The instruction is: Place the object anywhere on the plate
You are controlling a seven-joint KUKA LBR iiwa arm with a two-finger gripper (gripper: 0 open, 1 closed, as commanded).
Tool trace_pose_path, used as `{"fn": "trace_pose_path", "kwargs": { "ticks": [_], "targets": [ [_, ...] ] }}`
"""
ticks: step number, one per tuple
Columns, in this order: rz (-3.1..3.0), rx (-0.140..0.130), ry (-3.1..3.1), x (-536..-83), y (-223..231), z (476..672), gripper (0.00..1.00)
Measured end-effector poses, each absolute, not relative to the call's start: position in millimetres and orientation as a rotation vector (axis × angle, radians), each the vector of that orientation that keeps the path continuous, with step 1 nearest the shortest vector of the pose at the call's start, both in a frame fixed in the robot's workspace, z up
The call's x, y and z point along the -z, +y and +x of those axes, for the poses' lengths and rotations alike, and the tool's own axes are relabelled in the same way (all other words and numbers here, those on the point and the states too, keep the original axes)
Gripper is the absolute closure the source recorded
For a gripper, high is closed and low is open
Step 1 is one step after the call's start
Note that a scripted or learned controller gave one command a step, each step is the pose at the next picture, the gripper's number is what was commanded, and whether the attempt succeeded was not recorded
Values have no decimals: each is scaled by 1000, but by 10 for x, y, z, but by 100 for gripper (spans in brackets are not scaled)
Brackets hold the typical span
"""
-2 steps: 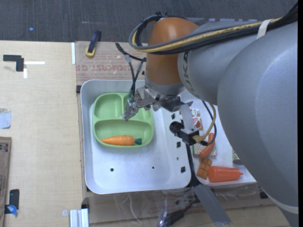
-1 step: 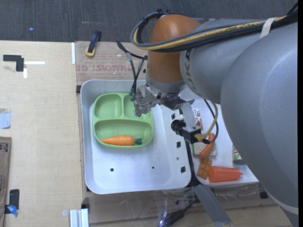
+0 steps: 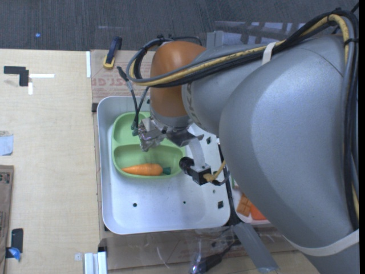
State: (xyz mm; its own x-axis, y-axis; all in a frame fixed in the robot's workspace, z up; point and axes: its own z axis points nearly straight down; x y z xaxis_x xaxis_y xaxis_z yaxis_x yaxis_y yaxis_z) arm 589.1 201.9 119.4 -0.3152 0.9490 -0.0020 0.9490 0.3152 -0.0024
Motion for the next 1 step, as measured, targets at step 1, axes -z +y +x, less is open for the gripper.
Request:
{"fn": "trace_pose_path", "kwargs": {
  "ticks": [1],
  "targets": [
    [1838,4,2547,-1196,2020,5892,0]
  ]
}}
